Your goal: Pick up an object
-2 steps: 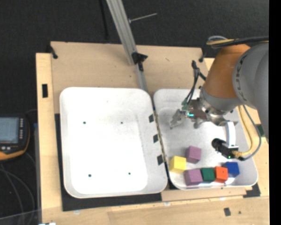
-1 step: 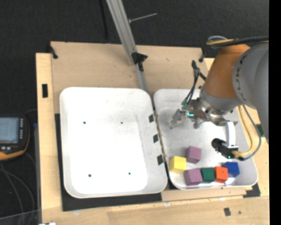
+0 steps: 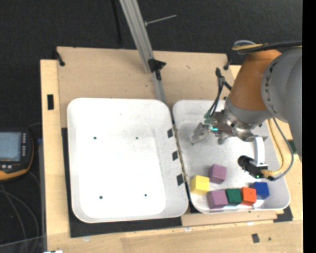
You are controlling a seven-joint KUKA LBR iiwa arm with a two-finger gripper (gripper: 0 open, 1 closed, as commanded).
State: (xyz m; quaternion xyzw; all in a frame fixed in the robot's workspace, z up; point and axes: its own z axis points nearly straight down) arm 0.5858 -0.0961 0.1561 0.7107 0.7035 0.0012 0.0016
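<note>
Several small cubes lie along the near side of the right bin (image 3: pixel 192 115): a yellow cube (image 3: pixel 200 184), a purple cube (image 3: pixel 217 173), a second purple cube (image 3: pixel 217 198), a green cube (image 3: pixel 234 196), an orange cube (image 3: pixel 249 195) and a blue cube (image 3: pixel 262 189). My gripper (image 3: pixel 209 135) hangs over the middle of that bin, behind the cubes and apart from them. Its fingers (image 3: pixel 198 134) are spread open with nothing between them.
The left bin (image 3: pixel 118 159) sits beside the right one, with a dividing rim between them. A slanted metal rod (image 3: pixel 139 33) rises from the bench behind the bins. A cable and black connector (image 3: pixel 248 165) hang from the wrist above the cubes.
</note>
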